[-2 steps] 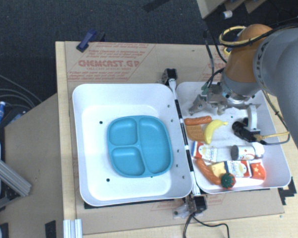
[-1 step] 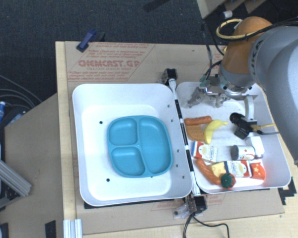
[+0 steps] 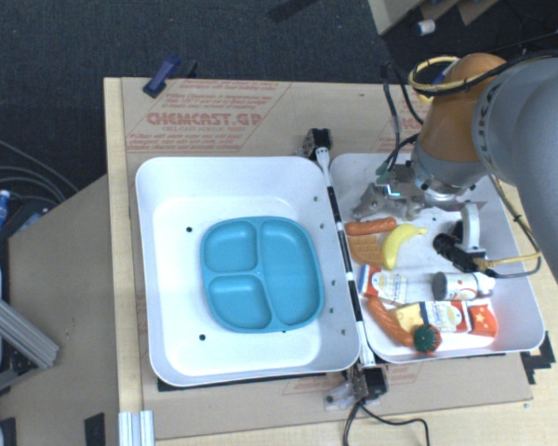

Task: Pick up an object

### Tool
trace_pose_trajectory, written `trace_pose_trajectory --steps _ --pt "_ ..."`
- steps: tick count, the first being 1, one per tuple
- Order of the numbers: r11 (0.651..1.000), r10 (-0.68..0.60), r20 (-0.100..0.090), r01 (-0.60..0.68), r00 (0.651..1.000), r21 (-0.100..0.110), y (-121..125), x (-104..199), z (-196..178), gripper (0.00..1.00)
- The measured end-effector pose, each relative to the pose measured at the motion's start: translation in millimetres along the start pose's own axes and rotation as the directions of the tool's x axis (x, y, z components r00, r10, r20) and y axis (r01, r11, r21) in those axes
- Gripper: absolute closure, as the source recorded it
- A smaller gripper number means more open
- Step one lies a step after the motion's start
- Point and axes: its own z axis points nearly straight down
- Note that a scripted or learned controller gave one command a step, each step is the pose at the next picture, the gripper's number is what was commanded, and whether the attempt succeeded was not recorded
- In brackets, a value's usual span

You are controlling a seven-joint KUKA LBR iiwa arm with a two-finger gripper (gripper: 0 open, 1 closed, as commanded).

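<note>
Banana [image 3: 402, 241] lies touching the sausage [image 3: 372, 226] below the gripper [image 3: 391, 191]. Its opening I cannot tell. Crowded neighbours could spoil a grasp.

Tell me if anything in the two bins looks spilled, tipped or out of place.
Nothing stands out. The blue divided plate lies flat in the left bin. The toy foods, including a banana and a hot dog, lie jumbled but contained in the right bin.

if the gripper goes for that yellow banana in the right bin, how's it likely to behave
The banana looks like smooth toy plastic, so probably light, stiff and a bit slippery. Its curve may make it pivot when nudged, likely into the sausage close beside it.
</note>
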Motion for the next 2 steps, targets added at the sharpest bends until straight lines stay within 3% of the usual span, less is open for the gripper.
trace_pose_trajectory --steps 1,2 --pt "1.000 0.001 0.000 -0.001 1.000 -0.001 0.5 0.3 -10.2 1.00" --pt "1.000 0.001 -0.001 -0.001 1.000 -0.001 0.4 0.3 -10.1 0.00"
